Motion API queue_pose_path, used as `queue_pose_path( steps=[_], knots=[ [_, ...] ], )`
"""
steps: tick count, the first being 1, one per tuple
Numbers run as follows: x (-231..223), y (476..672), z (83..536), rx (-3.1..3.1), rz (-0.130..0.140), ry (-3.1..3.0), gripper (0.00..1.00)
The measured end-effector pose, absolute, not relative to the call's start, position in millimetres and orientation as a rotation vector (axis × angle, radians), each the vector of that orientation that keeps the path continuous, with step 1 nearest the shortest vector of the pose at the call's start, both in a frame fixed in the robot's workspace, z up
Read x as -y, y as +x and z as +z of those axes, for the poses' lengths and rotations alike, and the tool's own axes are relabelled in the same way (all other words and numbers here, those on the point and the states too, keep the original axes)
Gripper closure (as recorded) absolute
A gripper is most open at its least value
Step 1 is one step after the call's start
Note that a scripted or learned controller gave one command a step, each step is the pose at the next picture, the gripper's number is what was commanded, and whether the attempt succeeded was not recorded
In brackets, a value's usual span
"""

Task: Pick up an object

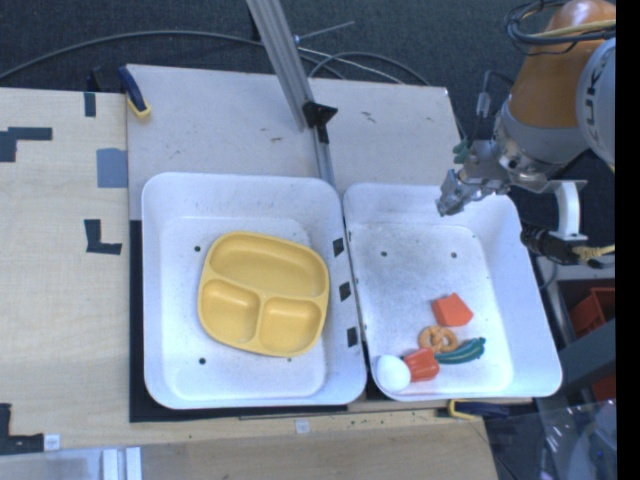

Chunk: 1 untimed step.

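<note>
The right bin (400, 258) holds a cluster of small objects near its front: an orange block (452, 309), a pretzel-shaped piece (437, 339), a green curved piece (465, 351), a red piece (422, 365) and a white egg-shaped object (392, 372). My gripper (452, 197) hangs over the bin's far right corner, well behind the cluster and apart from it. Nothing shows between its fingers.
The left bin (165, 268) holds a yellow three-compartment plate (263, 293). A grey metal pole (285, 58) slants across the bench behind the bins. The arm's orange band (560, 58) and cables sit at the upper right.
</note>
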State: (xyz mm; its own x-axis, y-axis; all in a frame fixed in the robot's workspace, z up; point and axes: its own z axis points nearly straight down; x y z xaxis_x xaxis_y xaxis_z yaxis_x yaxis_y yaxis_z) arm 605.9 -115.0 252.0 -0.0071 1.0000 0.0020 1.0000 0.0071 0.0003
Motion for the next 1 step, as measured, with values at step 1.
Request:
queue_pose_path(
  steps=[1],
  knots=[
    [59.4, 614.4, 237.7, 2.228, 0.001, -2.212, 1.00]
  ],
)
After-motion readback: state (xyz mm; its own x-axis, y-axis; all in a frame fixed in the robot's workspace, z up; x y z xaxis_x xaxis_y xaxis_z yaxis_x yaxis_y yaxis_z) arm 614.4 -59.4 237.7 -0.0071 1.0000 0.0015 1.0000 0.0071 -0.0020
